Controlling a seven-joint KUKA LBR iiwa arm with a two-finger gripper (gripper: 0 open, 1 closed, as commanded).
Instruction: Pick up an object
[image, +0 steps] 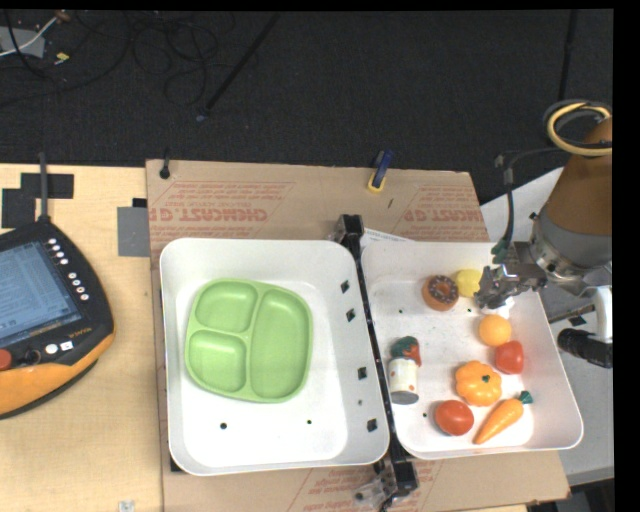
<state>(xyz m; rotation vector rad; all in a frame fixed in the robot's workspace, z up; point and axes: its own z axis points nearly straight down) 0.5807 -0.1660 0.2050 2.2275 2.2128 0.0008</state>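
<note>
- Since the gripper (497, 284) hangs low at the far right of the right bin (560, 425), beside the yellow toy (467, 281) and the doughnut (440, 291), I cannot tell how it is set.
- Likeliest target is the orange ball (494, 329), just near of it.
- It looks light, hard and slick; its round shape may roll, so grip across its middle.

end effector (493, 288) above right bin (560, 420) | beside yellow toy (467, 281) | green plate (249, 339) in left bin (180, 420)
</note>
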